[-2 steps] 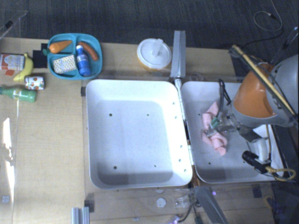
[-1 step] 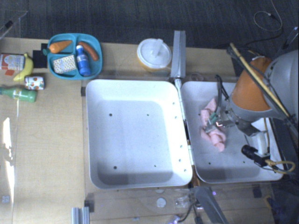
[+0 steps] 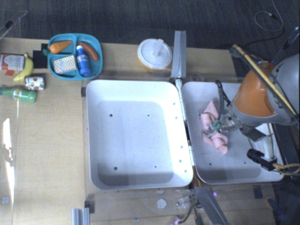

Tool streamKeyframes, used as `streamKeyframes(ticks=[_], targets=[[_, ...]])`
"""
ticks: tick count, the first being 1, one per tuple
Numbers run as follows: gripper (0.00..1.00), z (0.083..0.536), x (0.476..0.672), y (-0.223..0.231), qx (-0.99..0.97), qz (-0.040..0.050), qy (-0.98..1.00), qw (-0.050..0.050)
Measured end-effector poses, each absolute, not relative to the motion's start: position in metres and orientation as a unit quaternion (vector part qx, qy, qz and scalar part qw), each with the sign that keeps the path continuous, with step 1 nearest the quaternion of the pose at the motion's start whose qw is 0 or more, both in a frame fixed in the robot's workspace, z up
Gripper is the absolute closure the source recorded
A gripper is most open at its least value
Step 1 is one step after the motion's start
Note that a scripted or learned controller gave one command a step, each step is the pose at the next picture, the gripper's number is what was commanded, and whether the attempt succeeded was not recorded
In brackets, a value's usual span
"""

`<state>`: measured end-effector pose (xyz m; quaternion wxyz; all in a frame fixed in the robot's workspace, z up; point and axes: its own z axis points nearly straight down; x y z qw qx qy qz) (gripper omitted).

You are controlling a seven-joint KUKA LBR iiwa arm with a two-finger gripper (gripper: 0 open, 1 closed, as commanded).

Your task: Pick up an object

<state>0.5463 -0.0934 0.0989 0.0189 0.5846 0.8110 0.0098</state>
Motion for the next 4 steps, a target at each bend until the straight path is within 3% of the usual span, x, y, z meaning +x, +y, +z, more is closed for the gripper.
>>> streamKeyframes(ticks=[1, 2, 3, 4], targets=[[0.00, 0.099, 0.546, -0.093, 0.585, 0.0098, 0.811, 0.019], [0.00, 0.125, 0.542, -0.093, 0.559, 0.0013, 0.829, 0.002], [0.00, 0.098, 0.585, -0.093, 0.543, 0.0061, 0.839, 0.012], [1.00, 0.109, 0.587, -0.092, 0.542, 0.0076, 0.840, 0.015]])
